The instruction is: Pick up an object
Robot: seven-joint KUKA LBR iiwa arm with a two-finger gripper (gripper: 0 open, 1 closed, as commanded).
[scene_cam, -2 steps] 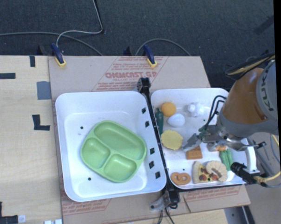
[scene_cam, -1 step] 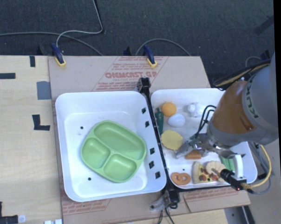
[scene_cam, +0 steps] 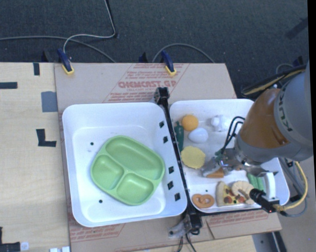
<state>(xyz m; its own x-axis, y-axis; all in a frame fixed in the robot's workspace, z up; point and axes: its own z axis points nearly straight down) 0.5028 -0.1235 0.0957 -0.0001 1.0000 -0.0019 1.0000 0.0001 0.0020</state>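
Pretzel [scene_cam: 203, 201], seemingly flat, no long axis

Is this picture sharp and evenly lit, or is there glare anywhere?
In the camera view the light is soft and even; the white bins look bright, nearly washed out; the green tray reads clearly; small items near the end effector are slightly blurred.

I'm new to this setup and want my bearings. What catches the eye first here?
The green tray, lying alone in the left bin. Next, the grey and orange arm reaching into the right bin, its pincer low among small toy foods such as an orange ball and a pretzel.
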